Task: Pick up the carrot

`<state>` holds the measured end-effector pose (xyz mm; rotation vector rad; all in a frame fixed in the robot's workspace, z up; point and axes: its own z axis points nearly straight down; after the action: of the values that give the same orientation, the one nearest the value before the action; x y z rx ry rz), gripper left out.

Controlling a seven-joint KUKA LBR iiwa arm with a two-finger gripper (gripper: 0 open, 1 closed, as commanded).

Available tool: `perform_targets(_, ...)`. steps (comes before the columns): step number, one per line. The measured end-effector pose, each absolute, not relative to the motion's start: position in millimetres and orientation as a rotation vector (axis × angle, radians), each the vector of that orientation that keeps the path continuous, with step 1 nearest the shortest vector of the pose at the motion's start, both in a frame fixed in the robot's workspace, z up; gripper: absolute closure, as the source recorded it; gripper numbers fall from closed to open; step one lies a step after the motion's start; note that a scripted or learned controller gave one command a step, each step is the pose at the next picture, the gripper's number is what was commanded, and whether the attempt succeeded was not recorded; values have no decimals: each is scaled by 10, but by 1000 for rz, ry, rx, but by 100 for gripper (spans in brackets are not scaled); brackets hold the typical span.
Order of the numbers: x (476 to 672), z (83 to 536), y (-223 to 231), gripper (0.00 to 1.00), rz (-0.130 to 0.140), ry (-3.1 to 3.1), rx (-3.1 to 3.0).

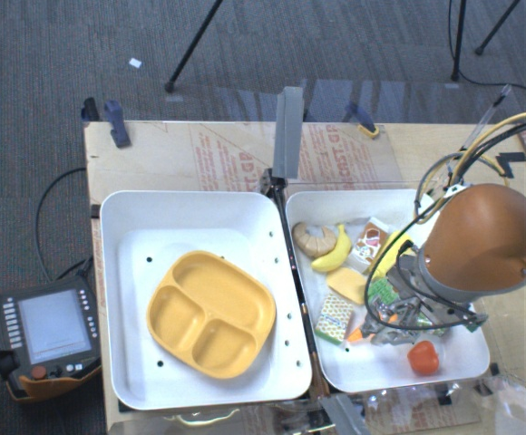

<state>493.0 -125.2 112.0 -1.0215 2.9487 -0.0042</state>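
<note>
The carrot [355,335] shows as a small orange tip low in the right bin [470,362], mostly hidden under the arm's wrist. My gripper [392,323] hangs low over the middle of that bin, right next to the carrot's visible end. The big orange band [476,236] above the wrist blocks the view of the gripper from above. I cannot tell whether the carrot is touched or held.
The right bin also holds a banana [333,253], a bread roll [314,238], a cheese wedge [346,285], a small carton [370,242], a patterned box [336,318] and a red tomato [423,358]. A yellow divided plate [211,313] lies in the left bin [127,234].
</note>
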Motion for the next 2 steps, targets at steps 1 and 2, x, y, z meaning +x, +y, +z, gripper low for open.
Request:
perform_targets(1, 4944, 1208, -1220, 100, -3, 2942, -1030)
perform_targets(2, 4943, 1204, -1219, 0, -2, 2943, -1031)
